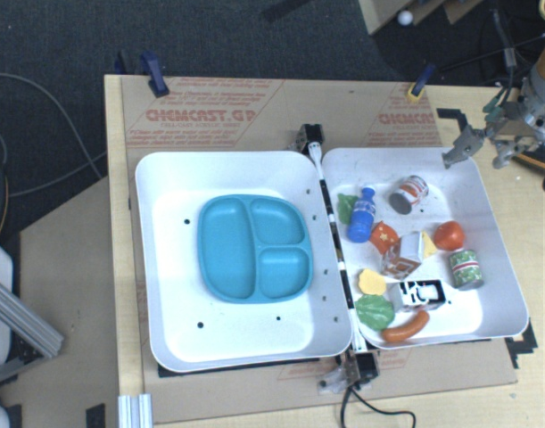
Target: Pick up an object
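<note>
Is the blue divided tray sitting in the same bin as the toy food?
No, the blue tray lies alone in the left bin; the toys are in the right bin.

Grey metal fingers [475,143] on a pale wrist block with green and dark wiring

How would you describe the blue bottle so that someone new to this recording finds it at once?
Look in the right bin, the one crowded with small items, beside the left bin holding the blue divided tray. Near its left wall lies the blue bottle, white cap pointing away from the camera. It is the sole blue item there, beside a green piece.
</note>
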